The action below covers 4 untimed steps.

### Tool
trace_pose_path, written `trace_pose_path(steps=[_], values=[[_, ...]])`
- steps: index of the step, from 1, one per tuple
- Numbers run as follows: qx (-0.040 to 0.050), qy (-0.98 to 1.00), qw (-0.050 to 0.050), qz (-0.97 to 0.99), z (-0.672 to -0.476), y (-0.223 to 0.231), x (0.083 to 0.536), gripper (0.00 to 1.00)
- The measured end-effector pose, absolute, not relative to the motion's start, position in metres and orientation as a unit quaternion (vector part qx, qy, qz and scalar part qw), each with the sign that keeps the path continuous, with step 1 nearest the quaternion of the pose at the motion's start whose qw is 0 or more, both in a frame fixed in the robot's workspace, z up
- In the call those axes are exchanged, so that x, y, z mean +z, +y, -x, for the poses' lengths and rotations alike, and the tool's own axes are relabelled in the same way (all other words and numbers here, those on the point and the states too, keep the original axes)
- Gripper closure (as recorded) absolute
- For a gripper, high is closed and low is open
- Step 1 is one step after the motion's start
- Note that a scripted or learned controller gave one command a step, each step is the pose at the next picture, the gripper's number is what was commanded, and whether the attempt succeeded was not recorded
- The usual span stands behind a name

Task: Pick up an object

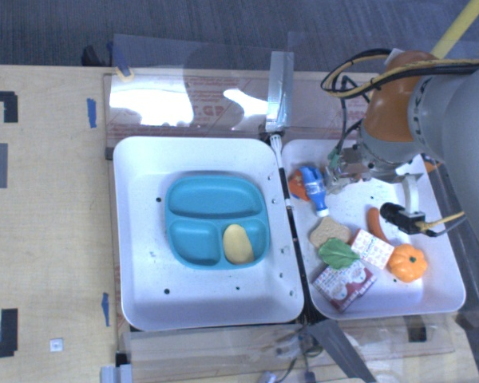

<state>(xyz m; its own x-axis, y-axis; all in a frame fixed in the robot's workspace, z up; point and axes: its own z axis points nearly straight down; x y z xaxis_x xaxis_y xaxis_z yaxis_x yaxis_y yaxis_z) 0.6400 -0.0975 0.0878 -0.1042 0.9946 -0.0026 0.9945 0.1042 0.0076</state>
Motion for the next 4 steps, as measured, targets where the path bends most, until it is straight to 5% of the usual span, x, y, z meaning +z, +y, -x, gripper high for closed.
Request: trace_pose_path(steps=[1, 2, 3, 4], values=[[-0.0026, 0.738, 0.011, -0.675, -0.639, -0.112, 0.091, 0.0], [-0.0117, 0.748, -0.005, -0.664, -0.661, -0.115, 0.089, 0.0], [-0.0127, 0.75, -0.008, -0.661, -0.659, -0.111, 0.095, 1.0], [-0.0106, 0.75, -0.005, -0.661, -0.661, -0.111, 0.096, 0.0]])
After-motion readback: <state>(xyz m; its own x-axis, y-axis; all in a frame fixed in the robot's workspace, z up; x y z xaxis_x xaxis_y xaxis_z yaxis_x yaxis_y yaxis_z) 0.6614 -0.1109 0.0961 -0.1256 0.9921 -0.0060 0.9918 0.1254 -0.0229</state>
